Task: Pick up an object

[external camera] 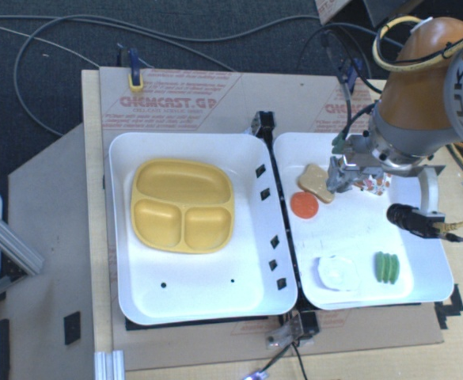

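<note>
My gripper [340, 177] hangs low over the back of the right bin [429, 279], under the grey and orange arm. Its tip is right beside a tan, bread-like piece [313, 181], at that piece's right edge; whether they touch is unclear. A red-orange round piece [304, 205] lies just in front of the tan one. A small red-and-white patterned thing [371, 184] shows just right of the gripper, partly hidden by it. Nearer the front lie a white round disc [338, 272] and a green ridged piece [387, 267].
The left bin [128, 236] holds a yellow divided plate [183, 204] with three compartments. A black divider with clips [275, 212] runs between the bins. Cables and a cardboard sheet [176, 101] lie behind the bins.
</note>
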Robot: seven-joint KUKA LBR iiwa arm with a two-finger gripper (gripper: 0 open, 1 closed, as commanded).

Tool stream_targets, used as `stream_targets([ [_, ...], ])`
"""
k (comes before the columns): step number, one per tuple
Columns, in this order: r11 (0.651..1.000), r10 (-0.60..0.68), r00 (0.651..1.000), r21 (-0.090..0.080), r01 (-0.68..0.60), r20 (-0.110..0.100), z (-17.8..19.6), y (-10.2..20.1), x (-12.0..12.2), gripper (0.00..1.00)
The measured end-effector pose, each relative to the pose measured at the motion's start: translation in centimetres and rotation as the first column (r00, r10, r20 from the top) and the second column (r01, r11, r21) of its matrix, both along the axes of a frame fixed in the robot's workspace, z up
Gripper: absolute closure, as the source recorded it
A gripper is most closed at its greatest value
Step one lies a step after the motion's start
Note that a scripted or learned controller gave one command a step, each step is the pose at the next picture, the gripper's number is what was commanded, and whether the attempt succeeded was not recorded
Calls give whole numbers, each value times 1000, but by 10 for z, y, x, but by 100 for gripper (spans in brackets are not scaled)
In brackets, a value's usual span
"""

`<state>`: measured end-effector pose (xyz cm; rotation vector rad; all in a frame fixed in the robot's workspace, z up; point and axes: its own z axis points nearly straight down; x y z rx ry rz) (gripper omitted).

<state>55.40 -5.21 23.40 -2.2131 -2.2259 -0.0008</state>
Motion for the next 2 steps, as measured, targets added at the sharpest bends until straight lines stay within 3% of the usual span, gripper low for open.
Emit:
stream_targets([
  [2, 1000, 0, 1000, -1, 0, 3, -4, 108, 27, 100],
])
